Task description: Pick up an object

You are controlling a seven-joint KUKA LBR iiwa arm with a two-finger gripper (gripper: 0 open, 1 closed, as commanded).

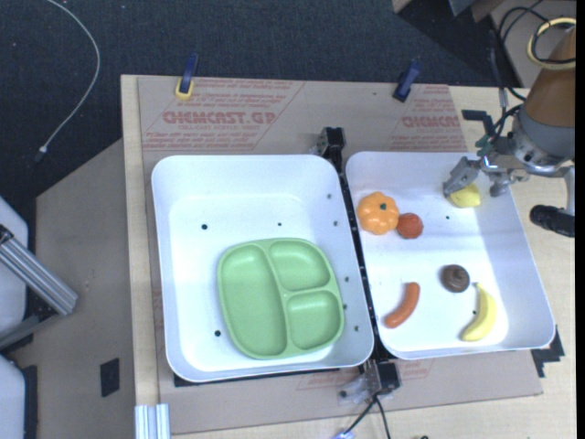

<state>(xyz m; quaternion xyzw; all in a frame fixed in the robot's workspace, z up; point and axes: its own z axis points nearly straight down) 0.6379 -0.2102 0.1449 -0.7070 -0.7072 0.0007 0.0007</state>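
Note:
My gripper [477,184] hangs over the far right part of the right bin [512,245], its two grey fingers [455,182] spread apart and open. A small yellow fruit [467,198] lies on the bin floor just beneath, close to the left finger and not clamped. Further left sit an orange fruit [377,212] and a small red fruit [409,226], touching each other. Toward the near side lie a brown round item [454,278], a banana [482,315] and an orange-red sausage [401,305].
The left bin [183,245] holds a green divided plate [279,295]. A black clamp [331,141] sits where the bins meet at the back. The arm [548,108] comes in from the right. Cardboard lies under both bins.

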